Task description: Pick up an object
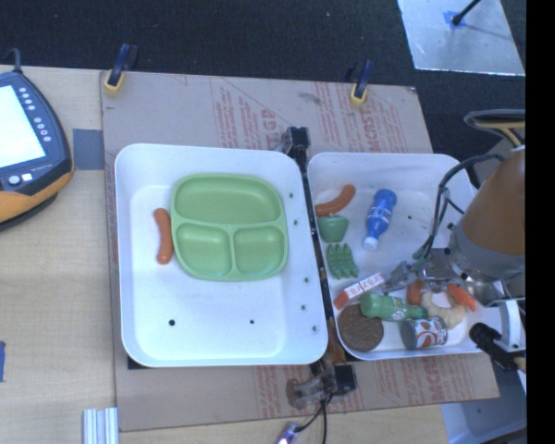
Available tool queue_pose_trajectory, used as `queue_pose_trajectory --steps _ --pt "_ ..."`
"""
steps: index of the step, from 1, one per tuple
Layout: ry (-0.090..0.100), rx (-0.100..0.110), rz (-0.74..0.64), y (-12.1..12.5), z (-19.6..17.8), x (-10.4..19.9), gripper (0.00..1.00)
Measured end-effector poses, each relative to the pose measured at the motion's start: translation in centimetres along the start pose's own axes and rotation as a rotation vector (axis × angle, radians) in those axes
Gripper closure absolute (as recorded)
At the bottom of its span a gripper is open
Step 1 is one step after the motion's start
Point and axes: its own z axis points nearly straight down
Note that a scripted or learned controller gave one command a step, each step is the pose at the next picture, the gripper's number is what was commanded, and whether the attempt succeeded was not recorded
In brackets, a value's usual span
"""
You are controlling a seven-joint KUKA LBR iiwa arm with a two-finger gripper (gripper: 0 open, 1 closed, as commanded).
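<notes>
Two shallow white bins sit side by side on the bench, and nothing in view suggests that any object has yet been lifted out. The left white bin [143, 322] carries a green, three-compartment plastic tray [229, 227] with a small orange toy sausage [163, 236] lying just beside its left edge. The right white bin [412, 178] holds the clutter: a second orange sausage [335, 201], a blue-and-white toy bottle [378, 217], green leafy toy pieces [339, 259], a round brown disc [361, 328], a small printed can [426, 332] and a heap of mixed toy food at the right side. The grey arm with its orange band [499, 209] hangs over that heap, and its gripper [416, 274] appears to be down among the items. How wide the claw stands, and whether it has hold of anything, cannot be told, since the wrist hides it and the pile is too jumbled. As a judgement, the task is at the reach-and-grasp stage: a candidate lies somewhere in the heap under the wrist, while closing on it and lifting it clear are still left to do.
</notes>
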Motion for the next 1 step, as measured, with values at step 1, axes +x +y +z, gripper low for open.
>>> queue_pose_trajectory --steps 1 --pt "-0.001 0.001 -0.005 0.03 -1.02 -0.09 1.00"
